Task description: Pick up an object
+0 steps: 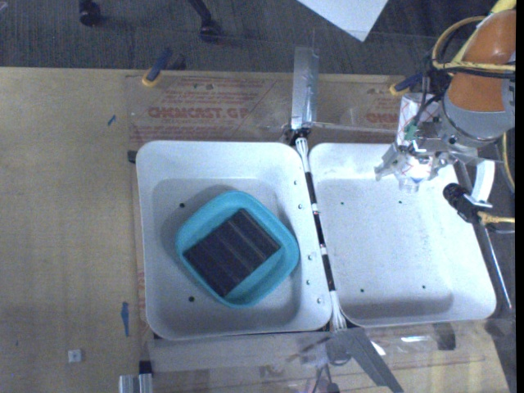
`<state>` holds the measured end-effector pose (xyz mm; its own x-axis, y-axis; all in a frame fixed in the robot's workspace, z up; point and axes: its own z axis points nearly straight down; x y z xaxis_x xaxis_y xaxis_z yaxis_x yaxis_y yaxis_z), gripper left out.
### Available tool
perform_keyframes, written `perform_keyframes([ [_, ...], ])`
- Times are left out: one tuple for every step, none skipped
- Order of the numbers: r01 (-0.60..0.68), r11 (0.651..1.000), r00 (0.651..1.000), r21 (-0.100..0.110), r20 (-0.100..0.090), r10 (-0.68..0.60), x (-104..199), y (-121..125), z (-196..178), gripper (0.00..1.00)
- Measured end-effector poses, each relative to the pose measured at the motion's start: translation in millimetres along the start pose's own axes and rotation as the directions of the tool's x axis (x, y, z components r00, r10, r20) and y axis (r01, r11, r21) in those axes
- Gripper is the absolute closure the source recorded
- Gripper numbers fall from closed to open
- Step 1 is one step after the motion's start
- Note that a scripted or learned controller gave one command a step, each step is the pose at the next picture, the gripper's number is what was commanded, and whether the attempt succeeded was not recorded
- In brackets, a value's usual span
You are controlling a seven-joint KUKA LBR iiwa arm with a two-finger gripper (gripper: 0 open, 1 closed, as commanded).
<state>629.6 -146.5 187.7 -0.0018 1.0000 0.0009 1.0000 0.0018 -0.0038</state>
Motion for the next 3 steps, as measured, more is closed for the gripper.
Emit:
perform_keyframes([
  [-0.032,0.999,0.999,-0.004,0.003,0.032,-62,35,41,0.00],
  [0.271,0.963,0.963,0.010,-0.017,-0.271,-65,37,92,0.00],
  [0.273,0.962,0.962,0.015,-0.018,-0.273,-64,37,82,1.00],
])
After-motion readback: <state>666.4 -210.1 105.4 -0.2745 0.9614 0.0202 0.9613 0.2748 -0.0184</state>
